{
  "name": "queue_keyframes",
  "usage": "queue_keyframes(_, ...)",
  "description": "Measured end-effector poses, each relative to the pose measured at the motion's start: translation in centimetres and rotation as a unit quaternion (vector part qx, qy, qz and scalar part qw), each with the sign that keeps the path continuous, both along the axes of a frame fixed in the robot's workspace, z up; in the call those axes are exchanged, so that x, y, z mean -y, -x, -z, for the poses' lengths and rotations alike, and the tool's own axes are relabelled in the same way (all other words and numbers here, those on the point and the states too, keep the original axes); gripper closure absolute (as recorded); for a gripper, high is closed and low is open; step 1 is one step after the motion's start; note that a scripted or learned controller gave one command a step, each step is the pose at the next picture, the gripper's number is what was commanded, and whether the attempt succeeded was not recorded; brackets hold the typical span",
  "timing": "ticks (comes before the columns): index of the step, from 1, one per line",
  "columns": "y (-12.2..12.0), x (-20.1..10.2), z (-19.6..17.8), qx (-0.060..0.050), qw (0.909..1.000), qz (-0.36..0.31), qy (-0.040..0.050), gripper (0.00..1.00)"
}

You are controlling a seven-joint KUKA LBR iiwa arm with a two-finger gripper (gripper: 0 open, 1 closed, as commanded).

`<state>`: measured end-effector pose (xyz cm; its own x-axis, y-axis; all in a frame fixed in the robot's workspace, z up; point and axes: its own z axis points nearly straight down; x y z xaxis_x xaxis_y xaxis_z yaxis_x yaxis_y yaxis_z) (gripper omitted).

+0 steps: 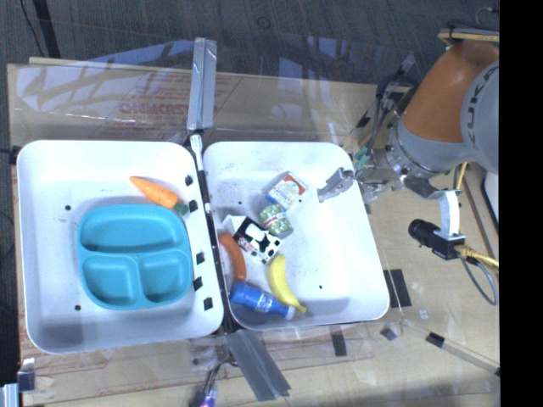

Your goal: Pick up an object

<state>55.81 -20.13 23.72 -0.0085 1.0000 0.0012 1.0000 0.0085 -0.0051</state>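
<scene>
Blue bottle (257,300) front of right bin (361,265) | gripper (336,185) upper right, well apart | jaws: unclear

A single fixed camera sits above the bench (424,253), looking down at a slant from the near side, far enough back to take in both bins whole. The left bin (42,227) lies toward 9 o'clock of the picture's centre and the right bin (356,236) just past centre toward 3 o'clock. The arm (450,100) enters from 2 o'clock, and dark floor runs along 12 o'clock.
</scene>
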Motion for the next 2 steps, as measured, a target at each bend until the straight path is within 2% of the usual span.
queue_keyframes(1,0.5,-5.8,13.3,0.003,0.9991,-0.042,0.0007,0.0)
queue_keyframes(2,-5.9,-7.5,14.6,0.001,0.9982,-0.06,-0.0003,0.0)
